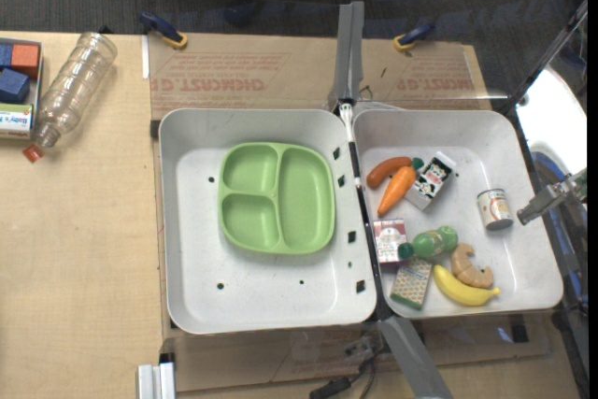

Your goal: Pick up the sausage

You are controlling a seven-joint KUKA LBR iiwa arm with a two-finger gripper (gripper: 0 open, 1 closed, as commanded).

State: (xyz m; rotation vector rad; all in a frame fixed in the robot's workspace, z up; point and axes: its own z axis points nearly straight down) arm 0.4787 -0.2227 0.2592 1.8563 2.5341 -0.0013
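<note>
Altogether: two white bins, left bin [187, 294] and right bin [533, 285], side by side on the bench. One green plate [277, 198] with three compartments, at the middle of the left bin. Nine items in the right bin, one of each:
- one sausage [388, 169]
- one carrot [397, 190]
- one small milk carton [433, 179]
- one can [493, 208]
- one pink box [389, 235]
- one green fruit [433, 244]
- one croissant [473, 265]
- one banana [464, 291]
- one flat green packet [411, 283]

Off the bins, toward 10 o'clock of the bench: one clear plastic bottle [73, 87] on its side and one box of coloured blocks [19, 87]. Two yellow-tipped clamps [164, 30] at the far edge of the cardboard.

Reaching in from 3 o'clock, barely past the right bin's rim: grey gripper [540, 206], slanted down toward 8 o'clock, with the can just beside its tip. Nothing seen in its grasp; whether released or clenched, cannot tell.

Sausage at about 10 o'clock within the right bin, near the hinge side, curved, touching the carrot at its 5 o'clock side. Seen from the gripper, at roughly 9 to 10 o'clock and well apart, with the milk carton and can between.
</note>
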